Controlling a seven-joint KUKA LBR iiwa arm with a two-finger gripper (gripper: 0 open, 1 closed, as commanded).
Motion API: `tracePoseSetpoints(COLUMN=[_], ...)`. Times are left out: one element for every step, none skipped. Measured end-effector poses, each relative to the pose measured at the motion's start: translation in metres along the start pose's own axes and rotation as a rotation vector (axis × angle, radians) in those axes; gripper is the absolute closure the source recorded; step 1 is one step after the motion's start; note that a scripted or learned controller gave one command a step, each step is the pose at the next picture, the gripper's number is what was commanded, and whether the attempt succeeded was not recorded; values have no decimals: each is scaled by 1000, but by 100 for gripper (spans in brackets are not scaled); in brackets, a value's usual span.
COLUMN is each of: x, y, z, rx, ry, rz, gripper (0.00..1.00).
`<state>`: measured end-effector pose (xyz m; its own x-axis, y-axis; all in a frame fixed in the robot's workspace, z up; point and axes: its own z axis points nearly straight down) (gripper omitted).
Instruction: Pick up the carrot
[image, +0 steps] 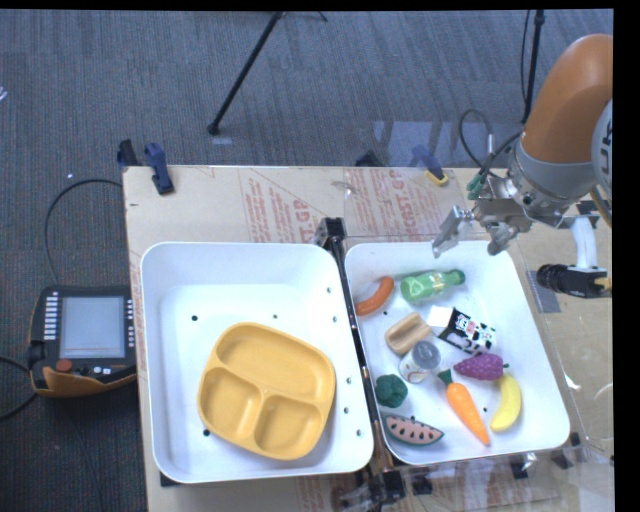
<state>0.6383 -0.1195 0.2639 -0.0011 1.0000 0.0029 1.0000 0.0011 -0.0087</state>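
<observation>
The arm (570, 110) has a broad, rounded orange band, smooth and glossy, above a grey wrist collar. Below the collar sits a cluster of silver-grey metal parts with small green fittings at the side. A thin black cable loops up beside the wrist. The claw (472, 235) is pale grey metal with two blocky fingers.

Robotics lab or test cell. Grey carpet-tile floor (80, 90); bench (250, 200) topped with taped, printed cardboard, blue clamps (158, 168) at its far edge. Two white bins (160, 290) side by side, one with a yellow divided tray (266, 389), the other with toy food. Teach pendant (88, 335) with cable on the floor at left. Tripod legs (250, 60) behind. Grey-and-orange industrial arm (565, 110) at right.
</observation>
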Motion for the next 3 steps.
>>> tracePoseSetpoints(x=[-4,-42,-38], y=[-36,-59,-125], z=[147,161,163], rx=[-8,-50,-55], ry=[-1,-12,-20], rz=[4,-288,-230], gripper=[0,0,0])
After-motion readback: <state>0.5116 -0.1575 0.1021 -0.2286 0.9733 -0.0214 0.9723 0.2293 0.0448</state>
